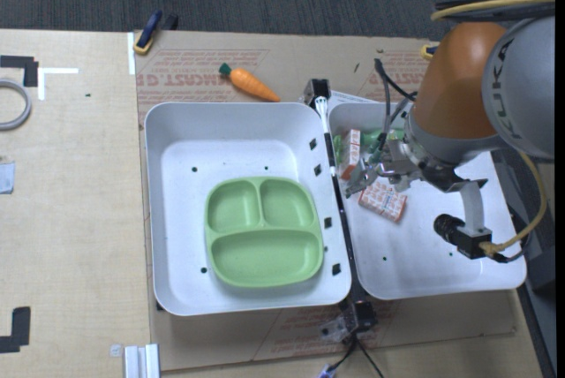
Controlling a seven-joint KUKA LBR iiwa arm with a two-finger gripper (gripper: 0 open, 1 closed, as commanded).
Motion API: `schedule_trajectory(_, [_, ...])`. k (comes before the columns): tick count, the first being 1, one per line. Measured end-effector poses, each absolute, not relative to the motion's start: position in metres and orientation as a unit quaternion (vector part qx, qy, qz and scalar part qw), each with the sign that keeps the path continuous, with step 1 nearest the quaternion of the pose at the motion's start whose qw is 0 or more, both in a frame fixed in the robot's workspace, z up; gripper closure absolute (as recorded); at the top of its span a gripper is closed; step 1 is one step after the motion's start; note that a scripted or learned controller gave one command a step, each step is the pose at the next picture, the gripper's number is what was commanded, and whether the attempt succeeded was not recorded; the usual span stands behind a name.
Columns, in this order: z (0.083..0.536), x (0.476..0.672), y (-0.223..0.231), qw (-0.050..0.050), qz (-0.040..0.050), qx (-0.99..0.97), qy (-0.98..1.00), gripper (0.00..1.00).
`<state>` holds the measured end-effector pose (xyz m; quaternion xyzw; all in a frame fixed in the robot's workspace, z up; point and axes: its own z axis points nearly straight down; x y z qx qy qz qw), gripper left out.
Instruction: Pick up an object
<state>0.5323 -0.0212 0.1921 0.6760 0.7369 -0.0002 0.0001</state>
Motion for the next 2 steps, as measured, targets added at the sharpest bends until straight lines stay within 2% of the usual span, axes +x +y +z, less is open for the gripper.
schedule_trajectory(2, [0.1921,0.5323,-0.0212,0.0,-0.0002,0.676,0.737,0.0])
